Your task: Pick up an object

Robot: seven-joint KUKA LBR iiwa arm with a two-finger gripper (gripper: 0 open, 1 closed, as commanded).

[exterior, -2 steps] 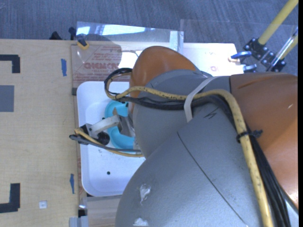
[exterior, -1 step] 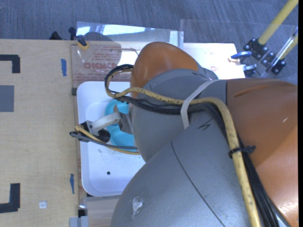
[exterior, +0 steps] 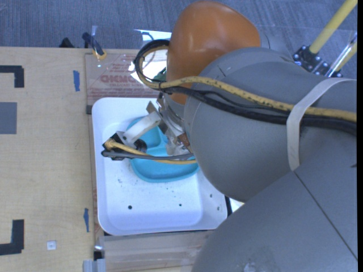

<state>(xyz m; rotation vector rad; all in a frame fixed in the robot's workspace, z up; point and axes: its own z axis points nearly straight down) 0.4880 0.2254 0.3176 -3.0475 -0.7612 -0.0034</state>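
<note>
Well inside the near rim of the white bin (exterior: 148, 209), gripper (exterior: 172, 145) over a blue dish (exterior: 156, 172); its opening unclear.

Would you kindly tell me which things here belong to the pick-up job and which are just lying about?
For the job: the blue dish-like object, the white bin holding it, the pincer down at it.
Lying about: blue tape strips on the bench, the clamp at its far edge, black corner marks.
</note>
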